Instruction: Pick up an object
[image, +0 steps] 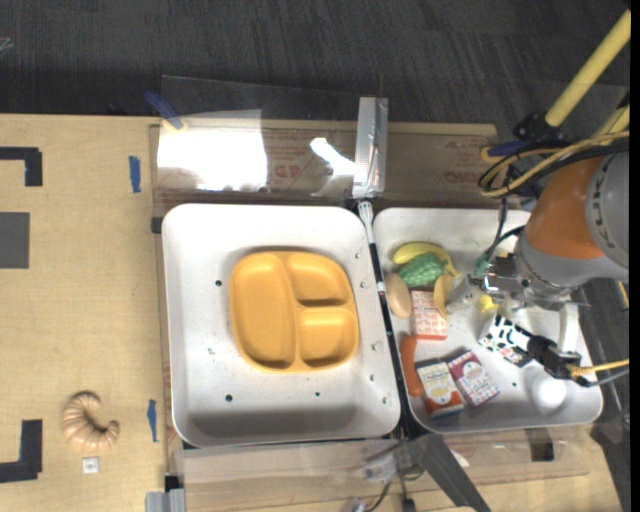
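1. The desk (70, 300) is pale tan board, with black tape marks along its left edge and small blue tape tabs near the bins. Dark grey carpet (250, 40) runs along the top of the view.
2. On the bare desk at lower left lies a curled, croissant-shaped toy (90, 420), well apart from both bins, with a tiny square tag just below it.
3. Behind the bins a sheet of clear plastic (260, 150) glares white over brown cardboard, and a silvery strip stands upright at its right end.
4. The left bin (190, 400) holds an orange divided tray (293, 308) with three compartments, lying flat near the bin's middle. White floor shows all around the tray.
5. The right bin (585, 400) is crowded on its left side: a yellow banana (415, 251) at the top, a green bumpy item (422, 270) touching it, a tan egg-shaped piece (399, 296) by the dividing wall, a pink-patterned card (428, 318), an orange strip along the wall, and two small cartons (455, 382) side by side lower down.
6. The claw (500, 285) sits over the right bin's middle, just right of the clutter, below the arm's orange band (565, 215). Whether it is spread or pinching cannot be told.
7. A white ball (550, 392) rests near the bin's lower right corner.
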